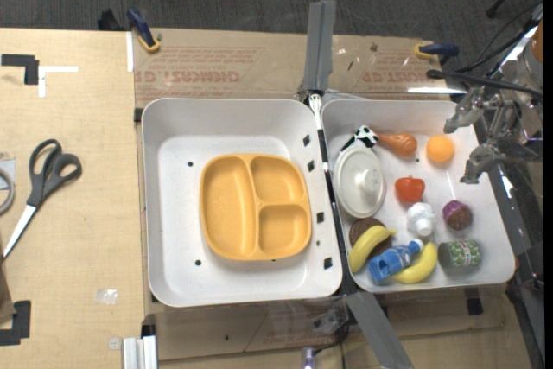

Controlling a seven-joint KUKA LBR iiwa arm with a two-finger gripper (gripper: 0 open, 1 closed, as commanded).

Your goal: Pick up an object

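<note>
White plastic bins sit side by side on the worktop [78, 272]. The left bin [164, 212] carries a yellow divided plate [257, 206]; the right bin [494, 268] is crowded with small items. The claw [478, 153] hovers at that bin's right edge, and I cannot tell how it is set. Nothing is seen in its grip. Going down in size: a white lidded bowl [360, 181] by the dividing wall, two bananas [370, 243] near the front edge, a green ball [460, 254], a purple piece [457, 215], a red pepper [409, 188], an orange ball [441, 149]. Likely trouble is crowding: a descent near the front corner could nudge neighbours, and the round pieces may roll out of a pinch.
</note>
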